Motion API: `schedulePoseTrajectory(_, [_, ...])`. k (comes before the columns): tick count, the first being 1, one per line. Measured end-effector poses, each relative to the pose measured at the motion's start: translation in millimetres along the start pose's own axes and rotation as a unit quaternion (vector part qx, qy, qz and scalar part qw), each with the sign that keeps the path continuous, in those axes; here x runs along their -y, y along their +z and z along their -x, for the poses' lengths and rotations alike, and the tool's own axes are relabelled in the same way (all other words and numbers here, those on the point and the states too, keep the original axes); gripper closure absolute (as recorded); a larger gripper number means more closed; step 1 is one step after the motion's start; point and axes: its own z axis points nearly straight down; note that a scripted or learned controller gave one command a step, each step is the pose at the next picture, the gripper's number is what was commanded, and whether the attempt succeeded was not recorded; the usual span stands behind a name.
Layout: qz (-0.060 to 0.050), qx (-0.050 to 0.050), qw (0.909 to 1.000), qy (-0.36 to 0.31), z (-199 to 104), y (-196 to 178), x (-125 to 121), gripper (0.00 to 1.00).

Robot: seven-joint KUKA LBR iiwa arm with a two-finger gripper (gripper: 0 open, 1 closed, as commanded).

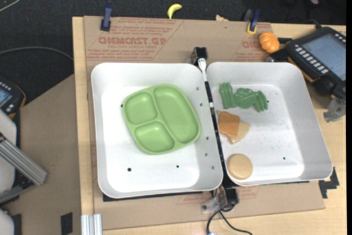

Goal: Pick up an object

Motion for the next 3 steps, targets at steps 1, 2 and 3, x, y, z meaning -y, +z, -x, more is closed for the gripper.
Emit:
schedulePoseTrajectory(1, [0.003,0.0,1.0,-0.005,-31.7,-19.1,-1.9,1.0])
schedulePoseTrajectory(2, [0.003,0.0,1.0,-0.005,-59.5,-30.7,-1.6,1.0])
schedulePoseTrajectory(3, [0.002,0.001,1.0,-0.001,-10.6,-17.4,-0.3,1.0])
